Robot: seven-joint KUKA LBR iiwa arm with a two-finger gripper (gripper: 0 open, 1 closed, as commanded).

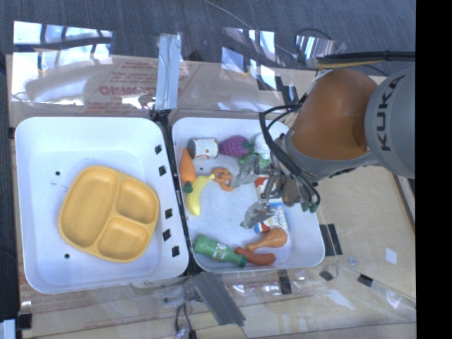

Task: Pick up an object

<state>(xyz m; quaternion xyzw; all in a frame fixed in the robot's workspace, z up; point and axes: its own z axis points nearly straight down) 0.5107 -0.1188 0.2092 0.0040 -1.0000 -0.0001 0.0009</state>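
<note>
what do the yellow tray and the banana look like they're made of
Tray: probably molded plastic, matte to satin, with an even yellow color and soft rounded compartment edges. Banana: likely a plastic or rubber toy, smooth with a uniform bright yellow; the view is too coarse to tell which.

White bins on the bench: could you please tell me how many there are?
2. The left bin holds a yellow divided tray; the right bin beside it holds the toy foods, under the arm.
</note>
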